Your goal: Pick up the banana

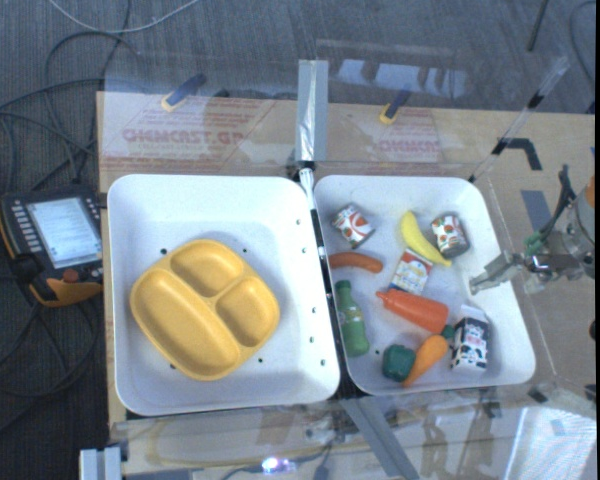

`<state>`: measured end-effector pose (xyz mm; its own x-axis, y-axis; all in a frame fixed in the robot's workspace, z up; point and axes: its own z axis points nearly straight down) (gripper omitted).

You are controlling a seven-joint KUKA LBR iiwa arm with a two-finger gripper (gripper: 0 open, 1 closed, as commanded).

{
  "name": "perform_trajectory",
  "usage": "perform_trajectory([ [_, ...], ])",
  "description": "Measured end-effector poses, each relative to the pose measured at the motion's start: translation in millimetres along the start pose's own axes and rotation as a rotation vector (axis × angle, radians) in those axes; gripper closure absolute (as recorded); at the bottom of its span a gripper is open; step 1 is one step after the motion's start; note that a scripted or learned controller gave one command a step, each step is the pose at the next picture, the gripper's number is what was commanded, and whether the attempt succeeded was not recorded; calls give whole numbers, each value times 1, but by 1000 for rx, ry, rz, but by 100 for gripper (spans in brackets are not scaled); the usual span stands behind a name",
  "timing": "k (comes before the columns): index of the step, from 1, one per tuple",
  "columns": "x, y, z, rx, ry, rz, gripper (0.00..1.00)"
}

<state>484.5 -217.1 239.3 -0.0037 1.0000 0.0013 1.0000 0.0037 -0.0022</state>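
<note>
The banana (421, 238) is yellow and slightly curved. It lies in the upper middle of the right bin (500, 208), between a small red-and-white can (352, 225) and another can (448, 235). My gripper (492, 277) hangs over the right rim of that bin, to the right of the banana and a little nearer the front, well apart from it. Nothing shows in the gripper.
The right bin also holds a sausage (355, 262), a small carton (411, 272), a green bottle (352, 318), a red-orange vegetable (413, 309), a carrot (427, 358), a green pepper (398, 362) and a cow-patterned carton (470, 343). A yellow divided plate (205, 306) lies in the left bin (130, 208).
</note>
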Motion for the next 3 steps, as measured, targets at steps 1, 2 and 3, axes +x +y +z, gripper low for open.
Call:
perform_trajectory([
  [1, 54, 65, 83, 1, 0, -29, 0],
  [2, 6, 138, 141, -20, -12, -306, 0],
  [3, 9, 140, 130, -24, -13, -308, 100],
])
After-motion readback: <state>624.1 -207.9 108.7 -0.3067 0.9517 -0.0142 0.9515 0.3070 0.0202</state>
